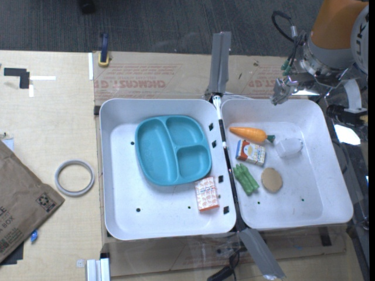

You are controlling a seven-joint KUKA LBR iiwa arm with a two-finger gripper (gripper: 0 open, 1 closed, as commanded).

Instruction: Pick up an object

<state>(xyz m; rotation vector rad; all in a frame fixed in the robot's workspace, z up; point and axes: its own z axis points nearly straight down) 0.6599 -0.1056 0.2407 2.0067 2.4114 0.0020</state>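
While the gripper (pixel 283 90) hangs above the right bin's (pixel 328 174) far rim, near its far right corner, I cannot tell how its jaws stand, and nothing shows between them. Nearest lies the carrot (pixel 248 134), toward the bin's left wall, its long axis running left to right. A descent toward the near left would probably meet it crosswise.

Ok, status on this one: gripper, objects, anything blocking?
Gripper above right bin's far rim, nothing visibly held. Carrot, carton lie untouched. Nothing blocking.
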